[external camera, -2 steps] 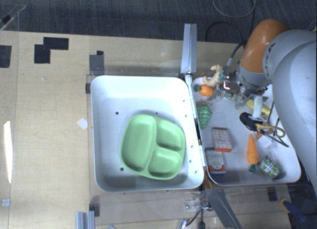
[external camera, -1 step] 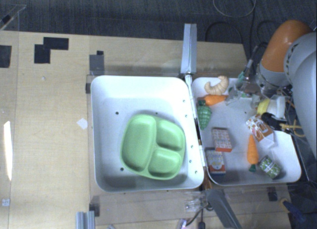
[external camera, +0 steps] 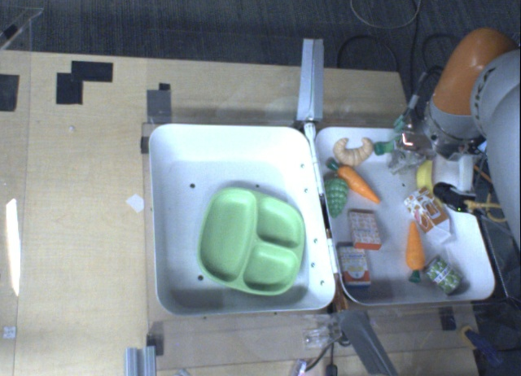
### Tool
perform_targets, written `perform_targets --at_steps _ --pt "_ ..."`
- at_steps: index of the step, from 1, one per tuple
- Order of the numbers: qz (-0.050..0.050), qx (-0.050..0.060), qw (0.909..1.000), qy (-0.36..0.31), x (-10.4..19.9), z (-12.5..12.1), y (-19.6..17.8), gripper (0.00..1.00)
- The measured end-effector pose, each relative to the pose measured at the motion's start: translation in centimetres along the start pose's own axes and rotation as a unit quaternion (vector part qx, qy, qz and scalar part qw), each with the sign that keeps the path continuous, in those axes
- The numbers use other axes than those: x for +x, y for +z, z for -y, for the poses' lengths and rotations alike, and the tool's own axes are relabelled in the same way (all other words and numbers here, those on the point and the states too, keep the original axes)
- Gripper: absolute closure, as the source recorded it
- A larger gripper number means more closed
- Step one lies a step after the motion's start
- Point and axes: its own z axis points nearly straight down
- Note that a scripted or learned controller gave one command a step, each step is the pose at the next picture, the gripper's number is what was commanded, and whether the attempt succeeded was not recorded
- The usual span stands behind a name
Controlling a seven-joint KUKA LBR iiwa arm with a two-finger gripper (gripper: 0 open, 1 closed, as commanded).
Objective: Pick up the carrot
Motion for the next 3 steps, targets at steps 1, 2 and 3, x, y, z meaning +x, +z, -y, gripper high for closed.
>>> perform_targets --at_steps 1,2,3 --pt "0.000 -0.003 1.0000 -0.001 0.1 -0.1 -0.2 0.00" --pt "0.000 -0.016 0.9990 -0.042 0.5 7.2 -7.7 0.00" --pt "0.003 -0.016 0.9790 -0.203 7.1 5.0 0.1 0.00"
